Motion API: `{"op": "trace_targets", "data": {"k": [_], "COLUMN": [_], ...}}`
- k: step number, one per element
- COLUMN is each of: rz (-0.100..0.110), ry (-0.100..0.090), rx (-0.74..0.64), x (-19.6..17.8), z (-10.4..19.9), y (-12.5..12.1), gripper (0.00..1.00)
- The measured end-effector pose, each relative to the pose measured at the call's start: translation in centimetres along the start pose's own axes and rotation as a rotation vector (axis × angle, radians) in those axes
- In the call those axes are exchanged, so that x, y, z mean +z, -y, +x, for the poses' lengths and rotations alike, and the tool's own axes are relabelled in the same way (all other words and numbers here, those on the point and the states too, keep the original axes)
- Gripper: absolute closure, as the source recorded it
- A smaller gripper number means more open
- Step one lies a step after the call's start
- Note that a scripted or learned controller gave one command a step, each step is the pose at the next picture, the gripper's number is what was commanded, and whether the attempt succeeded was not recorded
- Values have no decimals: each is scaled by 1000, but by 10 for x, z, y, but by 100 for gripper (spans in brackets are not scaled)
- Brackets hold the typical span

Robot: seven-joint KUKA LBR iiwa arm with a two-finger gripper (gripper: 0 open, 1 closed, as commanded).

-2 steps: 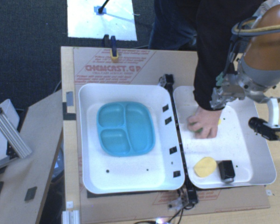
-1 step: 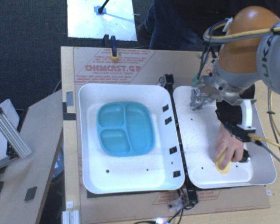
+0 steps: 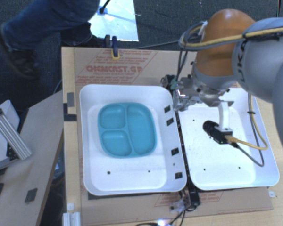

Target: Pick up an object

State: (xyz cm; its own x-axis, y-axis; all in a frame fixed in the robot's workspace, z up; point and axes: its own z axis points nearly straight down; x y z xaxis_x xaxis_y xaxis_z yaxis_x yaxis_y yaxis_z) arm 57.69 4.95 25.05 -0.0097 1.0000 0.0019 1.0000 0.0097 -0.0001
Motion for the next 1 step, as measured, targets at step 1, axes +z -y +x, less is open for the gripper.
{"op": "trace_targets", "data": {"k": [1], "rz": [-2], "ry": [1], "rx": [0], "x": [14], "z": [56], "y": [-7], "gripper": [100]}}
